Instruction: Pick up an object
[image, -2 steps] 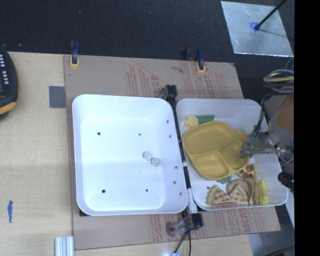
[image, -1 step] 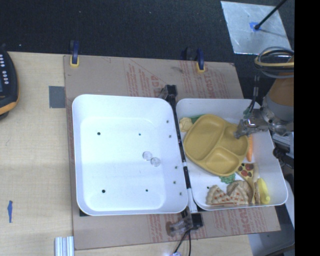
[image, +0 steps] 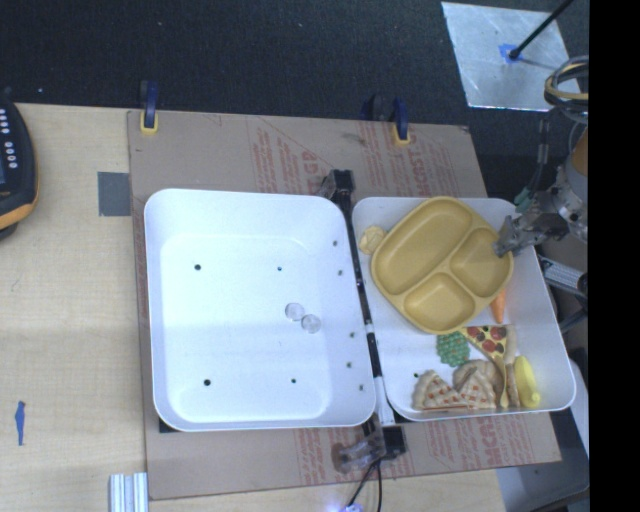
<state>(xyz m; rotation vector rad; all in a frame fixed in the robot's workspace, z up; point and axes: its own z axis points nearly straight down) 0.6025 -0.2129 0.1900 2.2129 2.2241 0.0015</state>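
Toy food (image: 470, 375) lies below tray (image: 440, 262), long axis diagonal.

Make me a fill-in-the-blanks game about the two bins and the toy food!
1. The yellow divided plate lies in the ____ bin.
2. The plate has ____ compartments.
3. The toy food, such as the pizza slice, lies in the right bin, on the side of the plate ____ the camera.
4. The gripper is at the plate's ____ edge.

Missing words: right; three; nearer; right
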